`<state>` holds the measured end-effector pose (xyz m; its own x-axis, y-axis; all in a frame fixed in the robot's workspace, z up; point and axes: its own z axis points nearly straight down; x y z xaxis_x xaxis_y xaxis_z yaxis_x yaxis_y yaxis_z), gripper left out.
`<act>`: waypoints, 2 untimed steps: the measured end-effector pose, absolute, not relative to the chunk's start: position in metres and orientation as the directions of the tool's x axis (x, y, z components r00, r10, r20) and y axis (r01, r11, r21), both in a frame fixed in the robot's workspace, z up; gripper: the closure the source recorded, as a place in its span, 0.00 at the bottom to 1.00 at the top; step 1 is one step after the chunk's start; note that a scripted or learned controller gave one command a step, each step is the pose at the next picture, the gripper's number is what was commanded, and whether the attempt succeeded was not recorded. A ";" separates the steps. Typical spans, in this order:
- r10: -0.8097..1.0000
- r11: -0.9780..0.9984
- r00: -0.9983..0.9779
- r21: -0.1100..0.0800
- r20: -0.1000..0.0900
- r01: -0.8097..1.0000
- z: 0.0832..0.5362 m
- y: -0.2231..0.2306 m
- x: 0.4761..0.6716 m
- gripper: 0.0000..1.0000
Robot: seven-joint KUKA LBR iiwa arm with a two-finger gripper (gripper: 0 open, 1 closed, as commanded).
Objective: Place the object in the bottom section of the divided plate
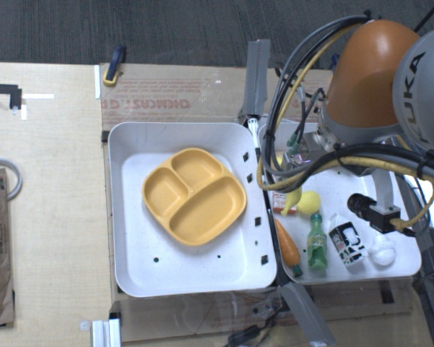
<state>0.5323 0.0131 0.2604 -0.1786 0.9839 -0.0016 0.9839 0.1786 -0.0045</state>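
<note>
The pincer, masked by cables so that its state cannot be told, is positioned over the right-hand bin with a yellow toy fruit just beside it, while the divided plate is located well apart from it, across the bin walls.

yellow plate, orange carrot, seemingly green bottle

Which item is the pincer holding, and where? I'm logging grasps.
It cannot be told: the arm and its cables cover the spot above the right bin. The plate holds nothing.
</note>
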 end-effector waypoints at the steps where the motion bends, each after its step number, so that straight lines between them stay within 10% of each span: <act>1: 1.000 0.027 -0.027 -0.005 -0.002 1.000 0.190 0.080 0.477 1.00; 2: 1.000 0.026 -0.026 -0.005 -0.002 1.000 0.190 0.080 0.477 0.00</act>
<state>0.4767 0.0799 0.1902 -0.0261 0.9997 -0.0023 0.9996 0.0260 -0.0050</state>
